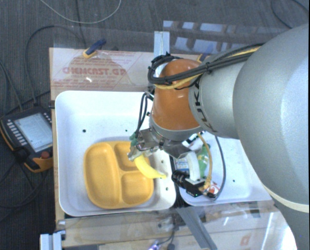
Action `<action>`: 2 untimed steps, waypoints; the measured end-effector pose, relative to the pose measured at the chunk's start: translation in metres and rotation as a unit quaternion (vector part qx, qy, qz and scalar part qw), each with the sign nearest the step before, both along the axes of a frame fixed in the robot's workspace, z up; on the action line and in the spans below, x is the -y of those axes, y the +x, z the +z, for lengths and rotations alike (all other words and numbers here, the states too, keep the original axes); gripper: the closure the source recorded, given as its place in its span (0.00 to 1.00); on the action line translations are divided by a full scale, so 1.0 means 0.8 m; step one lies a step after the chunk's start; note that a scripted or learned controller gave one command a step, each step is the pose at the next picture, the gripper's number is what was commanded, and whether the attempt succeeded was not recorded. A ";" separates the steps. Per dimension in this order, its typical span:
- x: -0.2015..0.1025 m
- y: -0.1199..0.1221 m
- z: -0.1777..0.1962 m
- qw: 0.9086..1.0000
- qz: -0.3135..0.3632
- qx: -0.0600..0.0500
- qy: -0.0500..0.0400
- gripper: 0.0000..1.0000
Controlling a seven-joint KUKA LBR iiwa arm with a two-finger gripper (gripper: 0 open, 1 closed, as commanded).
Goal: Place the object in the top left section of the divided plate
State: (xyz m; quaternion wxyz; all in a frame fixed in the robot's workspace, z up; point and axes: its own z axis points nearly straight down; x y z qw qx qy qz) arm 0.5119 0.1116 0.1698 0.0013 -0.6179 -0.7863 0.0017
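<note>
Just below jaws: banana.

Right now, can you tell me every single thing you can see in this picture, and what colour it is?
Divided plate: one, yellow, in the left bin.
Banana: one, yellow, at the plate's right edge, right under the gripper; I can't tell if it is held.
Bins: two, white, side by side on the bench; the right one is mostly hidden by the arm.
Cardboard sheet: one, brown with red print, behind the bins.
Clip: one, blue and yellow, at the cardboard's far edge.
Handheld control pad: one, black and orange with a screen, on the floor to the left.
Cables: several, black and white, on the grey floor.
Arm: one, grey with an orange band.
Gripper: one, dark, over the plate's right side.
</note>
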 end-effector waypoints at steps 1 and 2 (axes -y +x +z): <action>-0.001 0.000 0.000 1.000 0.000 0.000 0.001 0.00; -0.001 0.000 0.010 1.000 0.000 -0.001 0.001 1.00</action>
